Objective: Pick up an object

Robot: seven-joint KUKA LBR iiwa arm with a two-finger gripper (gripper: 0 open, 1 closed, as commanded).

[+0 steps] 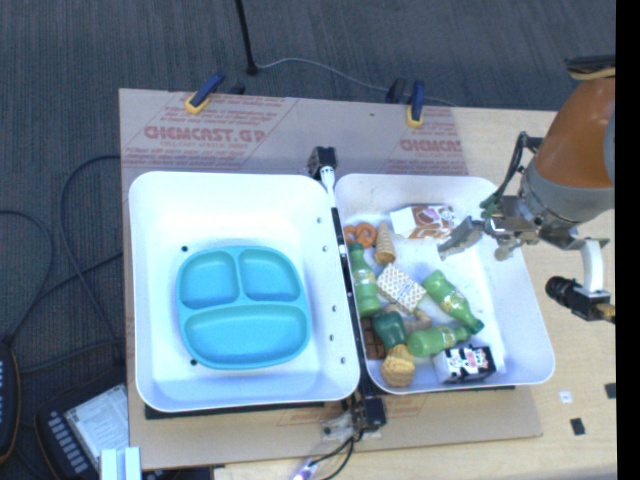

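White plastic is forming both bins. Nearest the camera, in the right bin [520, 363], a black and white pack [468, 361] and a tan cupcake [398, 366] are lying at the front edge. Behind them green bottles [446, 300] and a checkered block [401, 286] are crowding together. The bottles are probably light, stiff and a little slippery; taking one across its narrow middle is looking safest. Further back, the gripper [482, 236] is hovering above the bin with fingers spread wide, holding nothing. The left bin [160, 348] is carrying a blue tray [243, 304].
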